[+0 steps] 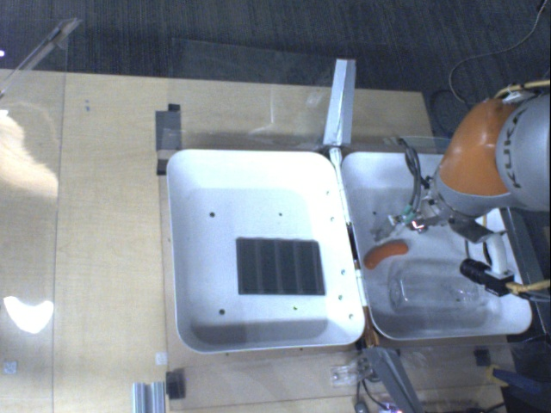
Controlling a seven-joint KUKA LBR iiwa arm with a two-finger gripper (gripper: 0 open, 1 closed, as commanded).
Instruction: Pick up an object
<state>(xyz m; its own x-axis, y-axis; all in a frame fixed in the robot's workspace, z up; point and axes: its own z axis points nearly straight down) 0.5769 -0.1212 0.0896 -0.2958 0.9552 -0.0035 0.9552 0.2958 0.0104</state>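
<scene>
That small orange-red sausage-shaped object [385, 253] lies near the left wall of the right white bin [516, 321], and it looks light, smooth and maybe a bit squishy, so I'd pinch it across the middle. Just below it lies a clear plastic bottle [430, 286], slippery-looking. The gripper [411, 219] hangs just above; can't tell its jaw state. The left white bin [185, 231] has 1 dark ribbed pad [280, 266].

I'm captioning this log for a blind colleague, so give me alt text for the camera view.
The grey arm's gripper hovers low in the right white bin, just above an orange sausage-shaped object and near a clear plastic container. The left white bin holds a dark ribbed rectangular pad.
</scene>
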